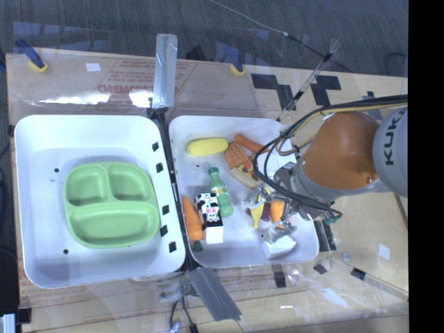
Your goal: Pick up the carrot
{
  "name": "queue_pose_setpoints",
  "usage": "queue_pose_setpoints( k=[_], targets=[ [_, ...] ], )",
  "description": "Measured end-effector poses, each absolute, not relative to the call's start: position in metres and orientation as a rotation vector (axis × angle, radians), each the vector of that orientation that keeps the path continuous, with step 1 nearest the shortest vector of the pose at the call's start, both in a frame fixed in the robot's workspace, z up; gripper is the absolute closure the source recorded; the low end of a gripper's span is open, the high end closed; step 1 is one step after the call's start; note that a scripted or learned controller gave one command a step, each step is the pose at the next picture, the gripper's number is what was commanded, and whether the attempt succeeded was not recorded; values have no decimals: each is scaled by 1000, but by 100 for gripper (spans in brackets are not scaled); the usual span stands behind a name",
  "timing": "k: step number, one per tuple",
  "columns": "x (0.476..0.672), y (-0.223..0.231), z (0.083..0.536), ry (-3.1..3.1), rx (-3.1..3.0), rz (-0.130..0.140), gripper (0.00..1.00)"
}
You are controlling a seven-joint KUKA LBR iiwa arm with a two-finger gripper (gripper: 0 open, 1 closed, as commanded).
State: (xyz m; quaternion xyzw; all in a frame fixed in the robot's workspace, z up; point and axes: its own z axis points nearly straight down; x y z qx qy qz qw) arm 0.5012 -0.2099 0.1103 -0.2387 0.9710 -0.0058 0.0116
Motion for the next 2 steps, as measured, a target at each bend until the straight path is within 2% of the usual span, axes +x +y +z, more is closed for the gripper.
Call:
queue_pose_setpoints(
  k=[1, 2],
  targets=[
    [502, -208, 119, 3026, -756, -18, 100],
    [503, -186, 152, 3069, -657, -1, 100]
  ],
)
